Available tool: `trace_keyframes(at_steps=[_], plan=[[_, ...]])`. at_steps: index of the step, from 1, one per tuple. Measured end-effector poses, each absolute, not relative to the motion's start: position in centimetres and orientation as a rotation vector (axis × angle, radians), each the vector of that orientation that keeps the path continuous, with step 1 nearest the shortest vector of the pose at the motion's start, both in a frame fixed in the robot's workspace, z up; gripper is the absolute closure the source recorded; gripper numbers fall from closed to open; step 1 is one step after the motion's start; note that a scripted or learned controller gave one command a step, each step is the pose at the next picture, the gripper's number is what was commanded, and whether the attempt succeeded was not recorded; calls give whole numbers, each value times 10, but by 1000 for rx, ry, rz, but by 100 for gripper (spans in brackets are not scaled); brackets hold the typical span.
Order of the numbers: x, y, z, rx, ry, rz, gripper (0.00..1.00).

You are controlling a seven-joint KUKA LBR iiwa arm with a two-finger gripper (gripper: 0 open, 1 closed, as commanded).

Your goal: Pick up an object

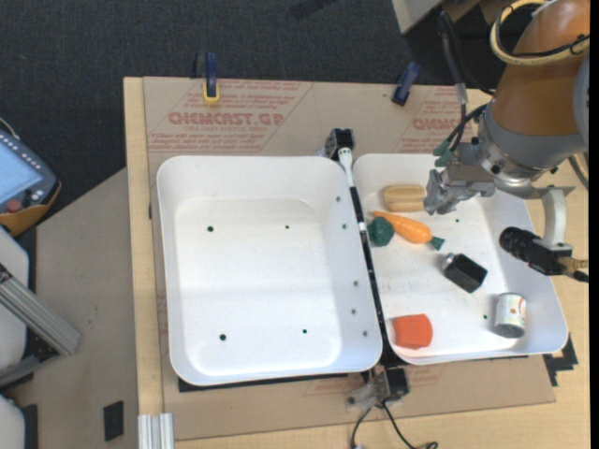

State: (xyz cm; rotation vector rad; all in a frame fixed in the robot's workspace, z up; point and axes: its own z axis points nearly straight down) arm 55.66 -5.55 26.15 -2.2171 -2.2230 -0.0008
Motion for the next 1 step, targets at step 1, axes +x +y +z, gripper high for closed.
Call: trace_keyframes(at_steps=[1], plan=[[515, -7, 279, -2214, -2224, 1, 100]])
